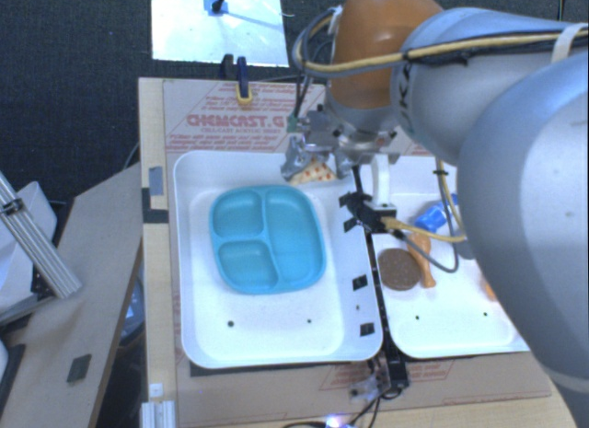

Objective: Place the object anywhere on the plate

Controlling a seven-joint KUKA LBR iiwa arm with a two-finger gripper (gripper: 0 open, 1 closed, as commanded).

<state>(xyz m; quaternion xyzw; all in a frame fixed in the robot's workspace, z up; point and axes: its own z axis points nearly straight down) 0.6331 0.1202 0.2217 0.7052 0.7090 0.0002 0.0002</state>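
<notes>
Over the left bin (198, 325) we go, and the arm (479, 76) sweeps in from the right, big and grey, its orange band (382, 26) bulging above the wrist. The gripper (311, 161) hangs low at the bin's far edge, just beyond the plate (267, 237). Something tan and orange, the object (313, 175), sits right at the fingers. Is it clamped or just lying under them? Cannot tell, and whether the fingers are apart or together is lost too, small and murky from here.

The plate is blue with three compartments, lying flat in the middle of the left bin, nothing on it. The object is beside its far rim, off the plate.

Right bin (460, 334): a brown disc (398, 268) near the divider, a blue item (431, 217) behind it, an orange stick (425, 265) between them, the arm covering much of the rest.

The surface (156, 260) is pale wood, with a printed cardboard sheet (230, 118) under the bins, red lettering across its far side. A blue and yellow clamp (241, 81) stands at the far edge. Behind, dark curtain (74, 49) and a bright white panel (216, 12). At left, an aluminium rail (37, 242) leans in. Cables (368, 389) bunch at the near edge.
</notes>
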